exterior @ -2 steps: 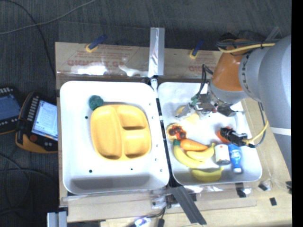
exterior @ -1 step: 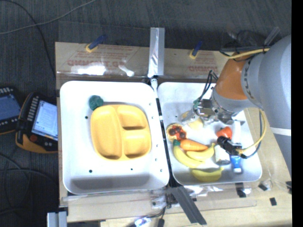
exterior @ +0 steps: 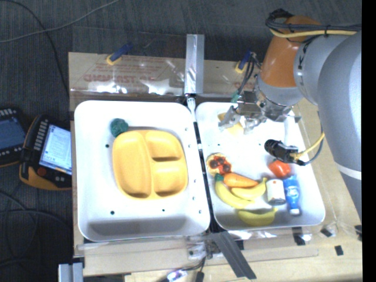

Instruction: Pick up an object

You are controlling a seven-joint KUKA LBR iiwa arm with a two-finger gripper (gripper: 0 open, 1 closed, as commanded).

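- Gripper hangs at the right bin's 11 o'clock corner; fingers spread, nothing between them.
- Carrot lies at 6 o'clock from the jaws — well apart — touching the bananas.
- Yellow tray fills the left bin.

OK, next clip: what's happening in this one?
A grey robot arm reaches in from the right, its gripper low over the back of the right bin. The toy food sits further forward: bananas, a carrot, a tomato and a small blue bottle. Nothing is visibly held yet. The left bin holds a yellow divided tray and a small green ball.
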